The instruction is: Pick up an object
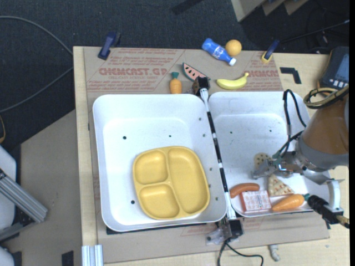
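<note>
Across the left bin (111, 126) lies a yellow divided plate (170, 182) with three compartments, nothing in any of them, set toward the near edge. Behind both bins, on the cardboard sheet, sit a small carrot-like toy (176, 85), a watermelon slice (191, 71), a banana (232, 81), a blue bottle (217, 51) and an orange ball (234, 47).

Moving right, the right bin (244, 121) keeps its things crowded into the near corner: a reddish sausage (244, 189), a pink-and-white packet (255, 201) just in front of it, a tan round cracker (261, 160), a waffle-patterned wedge (279, 187) and an orange carrot (288, 203) along the front wall.

The gripper (267, 168) hangs low over this cluster, its metal tip between the cracker and the wedge. Whether the fingers are parted or closed cannot be made out, and nothing can be seen between them. The arm (327, 137) comes in from the right, covering the bin's right wall and part of the floor; a black cable (288, 121) loops above it.
</note>
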